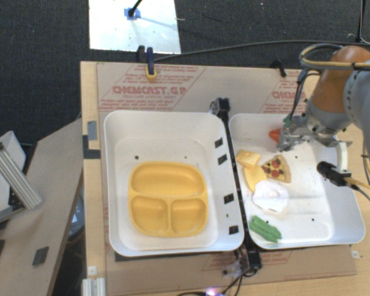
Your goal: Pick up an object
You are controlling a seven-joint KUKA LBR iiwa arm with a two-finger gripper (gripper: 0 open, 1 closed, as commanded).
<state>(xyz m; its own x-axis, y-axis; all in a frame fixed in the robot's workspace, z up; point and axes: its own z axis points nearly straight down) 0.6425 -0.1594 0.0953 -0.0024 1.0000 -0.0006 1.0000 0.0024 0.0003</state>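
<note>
grey arm [364,97] with an orange band [333,88], looped pale cable on top, dark metal gripper [288,139].

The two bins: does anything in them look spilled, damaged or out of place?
Nothing stands out. The yellow tray lies flat in the left bin. In the right bin, the pizza slice, cheese wedge, white piece and green pod lie loose but inside the walls. The tool is near a small red item.
</note>
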